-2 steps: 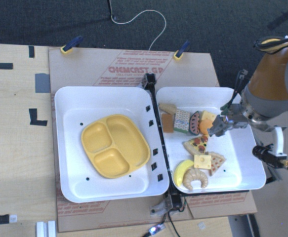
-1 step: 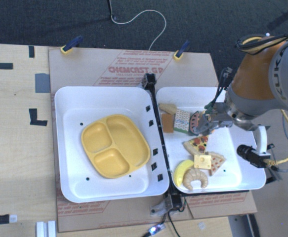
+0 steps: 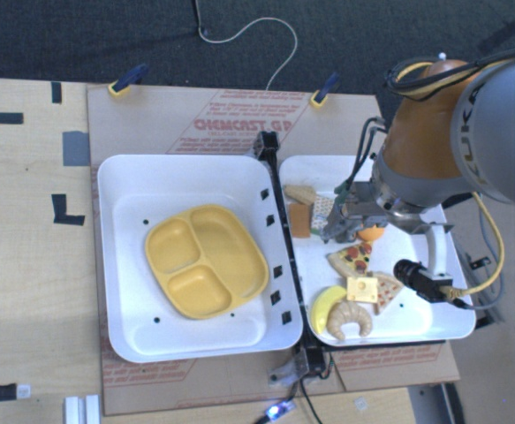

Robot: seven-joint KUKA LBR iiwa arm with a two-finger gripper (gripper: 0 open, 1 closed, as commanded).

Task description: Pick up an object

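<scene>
The right bin [image 3: 434, 325] holds several toy foods: a croissant [image 3: 351, 319] over a yellow banana-like piece [image 3: 324, 305], a cheese square [image 3: 362, 289], a pizza slice [image 3: 352, 258], an orange piece [image 3: 372, 233], a brown block [image 3: 299, 222] and a tan piece [image 3: 299, 194]. My gripper [image 3: 335, 228] hangs low over the bin's upper left, just above the pizza slice and right of the brown block. The wrist body covers its fingers.
The left bin [image 3: 120, 193] holds a yellow three-compartment tray [image 3: 206, 260]. A black divider clip [image 3: 266, 145] sits between the bins. Cables [image 3: 478, 281] loop beside the arm on the right. Cardboard [image 3: 239, 122] underlies both bins.
</scene>
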